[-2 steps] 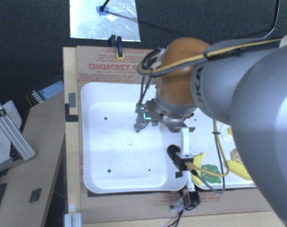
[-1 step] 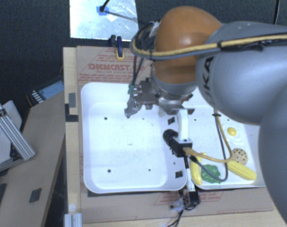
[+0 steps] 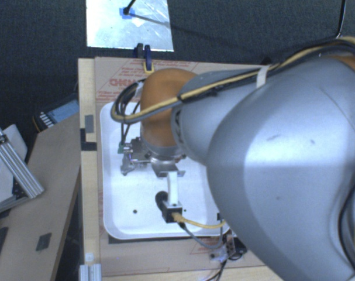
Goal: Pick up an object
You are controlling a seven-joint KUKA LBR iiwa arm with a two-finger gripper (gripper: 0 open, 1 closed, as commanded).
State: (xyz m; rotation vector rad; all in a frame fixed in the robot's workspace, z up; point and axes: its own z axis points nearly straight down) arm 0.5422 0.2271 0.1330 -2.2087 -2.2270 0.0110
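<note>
The grey arm (image 3: 271, 157) hides much of the white bin (image 3: 116, 218); gripper (image 3: 127, 161) state cannot be told.

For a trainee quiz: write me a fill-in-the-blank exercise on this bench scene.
1. The arm reaches in from the view's ____.
2. The band round the arm is coloured ____.
3. The bin beneath the band is coloured ____.

Missing words: right; orange; white.

single camera above bench (image 3: 88, 186), slanted down; arm (image 3: 282, 157) close to lens, right.
</note>
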